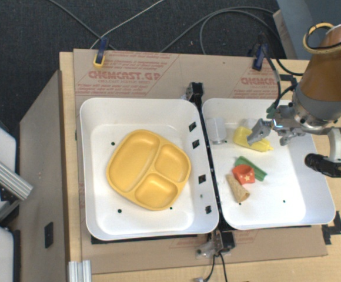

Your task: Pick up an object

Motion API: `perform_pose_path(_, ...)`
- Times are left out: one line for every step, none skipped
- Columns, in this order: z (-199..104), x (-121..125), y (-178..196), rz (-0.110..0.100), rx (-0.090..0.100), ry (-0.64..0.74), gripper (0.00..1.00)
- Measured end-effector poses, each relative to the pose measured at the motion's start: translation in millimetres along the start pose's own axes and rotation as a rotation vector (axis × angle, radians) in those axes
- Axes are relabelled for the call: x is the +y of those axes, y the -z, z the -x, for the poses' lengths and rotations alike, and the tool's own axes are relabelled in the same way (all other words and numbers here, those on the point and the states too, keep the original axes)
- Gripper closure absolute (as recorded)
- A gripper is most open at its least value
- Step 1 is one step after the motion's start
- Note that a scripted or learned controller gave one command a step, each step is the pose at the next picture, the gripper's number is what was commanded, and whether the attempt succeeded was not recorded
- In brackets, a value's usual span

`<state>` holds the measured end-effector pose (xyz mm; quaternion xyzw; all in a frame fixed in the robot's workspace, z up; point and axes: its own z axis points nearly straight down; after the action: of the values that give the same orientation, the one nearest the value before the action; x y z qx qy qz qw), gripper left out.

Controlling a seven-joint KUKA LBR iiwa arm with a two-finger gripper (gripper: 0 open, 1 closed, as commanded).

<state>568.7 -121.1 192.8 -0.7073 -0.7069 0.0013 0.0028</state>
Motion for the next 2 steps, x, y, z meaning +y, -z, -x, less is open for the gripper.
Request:
perform_pose_path(2,2,-42,0.001,0.0,0.0,0.0)
perform_pose_path(2,-4,-86,0.0,0.0,0.0,0.0)
